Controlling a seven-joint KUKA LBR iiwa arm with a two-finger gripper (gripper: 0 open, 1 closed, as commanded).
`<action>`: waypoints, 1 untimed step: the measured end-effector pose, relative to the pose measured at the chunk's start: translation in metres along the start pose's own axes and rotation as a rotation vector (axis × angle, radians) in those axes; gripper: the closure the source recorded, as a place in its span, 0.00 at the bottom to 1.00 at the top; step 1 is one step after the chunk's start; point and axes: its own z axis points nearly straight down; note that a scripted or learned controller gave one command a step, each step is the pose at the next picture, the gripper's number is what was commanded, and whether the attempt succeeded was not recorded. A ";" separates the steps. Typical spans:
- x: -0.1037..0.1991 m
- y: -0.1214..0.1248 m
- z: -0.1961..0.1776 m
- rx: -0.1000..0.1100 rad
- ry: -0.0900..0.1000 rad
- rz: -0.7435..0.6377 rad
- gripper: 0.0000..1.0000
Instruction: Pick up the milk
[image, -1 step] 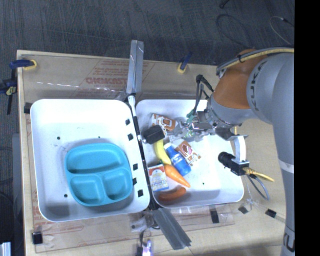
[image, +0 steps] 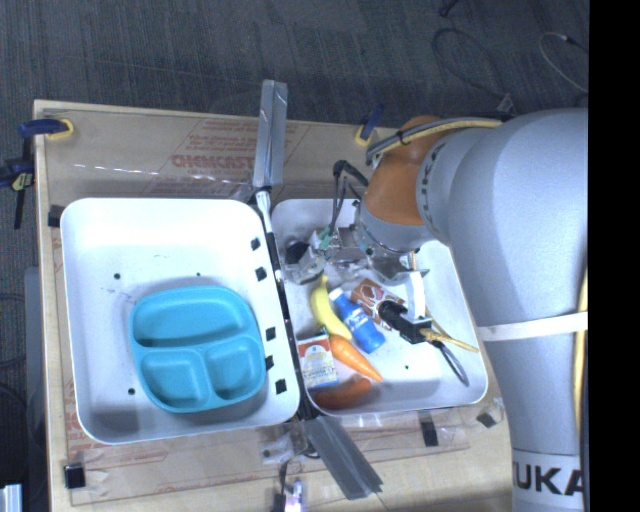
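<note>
Where clutter fills right bin (image: 455, 290): milk (image: 318, 362).

You had two bins side by side, divided tray (image: 196, 345) in left bin (image: 100, 240), banana (image: 324, 308), carrot (image: 354, 357), milk carton (image: 318, 362) crowded in right bin (image: 452, 375), carton left of carrot.

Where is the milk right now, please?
The milk lies in the right bin, near its front left corner, against the divider, just left of the carrot.
</note>
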 end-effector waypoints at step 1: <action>-0.058 0.032 -0.001 0.014 0.002 0.164 0.00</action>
